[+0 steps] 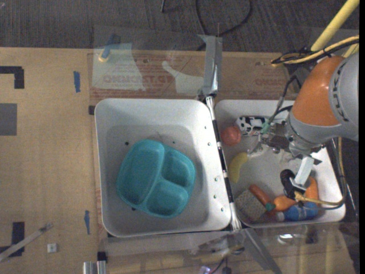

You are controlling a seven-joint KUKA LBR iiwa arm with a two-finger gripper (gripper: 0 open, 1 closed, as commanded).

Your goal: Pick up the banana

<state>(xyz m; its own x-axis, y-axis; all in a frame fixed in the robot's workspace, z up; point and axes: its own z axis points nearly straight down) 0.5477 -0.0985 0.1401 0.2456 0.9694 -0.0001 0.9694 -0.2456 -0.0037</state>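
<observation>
Orange-banded arm point(322, 99) looms nearest, over the right bin point(336, 210). Its gripper point(268, 141) hangs just right of the banana point(238, 165), which lies lower-left of it, long axis running upper-right to lower-left. Gripper's state: can't tell.

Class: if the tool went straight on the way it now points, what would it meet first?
Hedged, since depth is unclear: the tool points toward the view's left, so it likely meets the banana first.

Two white bins sat side by side: a teal divided plate point(156, 178) in the left bin point(108, 124), a yellow banana point(238, 165) in the right bin point(331, 210), beside the arm's gripper point(263, 141).
</observation>
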